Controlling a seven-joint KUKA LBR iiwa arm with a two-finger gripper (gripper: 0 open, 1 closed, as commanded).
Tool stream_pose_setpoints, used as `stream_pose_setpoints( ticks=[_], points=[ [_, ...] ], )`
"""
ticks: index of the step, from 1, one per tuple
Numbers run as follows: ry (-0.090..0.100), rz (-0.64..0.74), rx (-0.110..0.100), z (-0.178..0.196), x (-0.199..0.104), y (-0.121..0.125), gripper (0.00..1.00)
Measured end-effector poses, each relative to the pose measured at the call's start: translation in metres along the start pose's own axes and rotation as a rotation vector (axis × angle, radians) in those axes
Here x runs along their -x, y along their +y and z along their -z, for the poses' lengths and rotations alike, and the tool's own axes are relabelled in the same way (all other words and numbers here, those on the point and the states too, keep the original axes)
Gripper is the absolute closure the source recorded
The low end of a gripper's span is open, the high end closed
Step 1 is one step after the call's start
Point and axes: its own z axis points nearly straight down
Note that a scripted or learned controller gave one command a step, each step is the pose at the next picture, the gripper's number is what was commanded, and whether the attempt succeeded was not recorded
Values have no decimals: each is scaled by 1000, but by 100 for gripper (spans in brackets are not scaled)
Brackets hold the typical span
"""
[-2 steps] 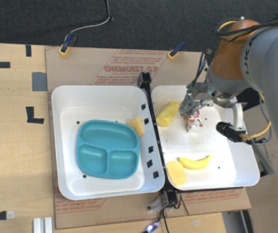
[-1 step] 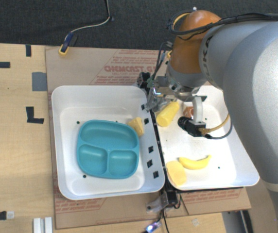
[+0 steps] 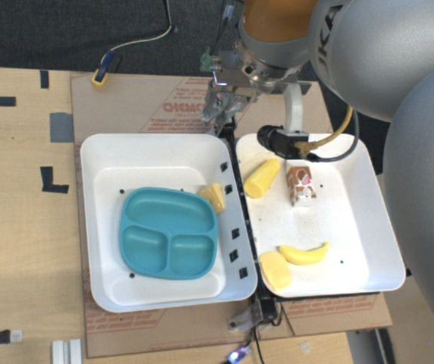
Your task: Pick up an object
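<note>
You are looking at the banana (image 3: 305, 254) lying in the right bin (image 3: 369, 226): light, smooth, curved; grip across its middle. Claw (image 3: 224, 112) is hovering above; its state I cannot tell.

Gripper (image 3: 223, 111) above rear edge between 2 bins. Left bin (image 3: 99, 165): teal divided plate (image 3: 168, 233), yellow wedge (image 3: 214, 196). Right bin (image 3: 372, 226): banana (image 3: 303, 253), small carton (image 3: 300, 186).

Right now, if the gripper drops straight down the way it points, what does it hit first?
Probably the far end of the divider where the two bins meet, not any object. The gripper hangs above that back edge; depth is hard to judge from this view.
</note>
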Motion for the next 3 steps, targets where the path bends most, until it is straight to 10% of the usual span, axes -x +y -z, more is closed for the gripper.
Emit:
stream_pose_setpoints(
  ticks=[1,2,3],
  points=[
    [-7,-3,-30,-110,-93,-26,100],
    [-7,-6,-29,-125,-124,-132,100],
    [2,-10,-3,126,-123,-126,100]
  ],
)
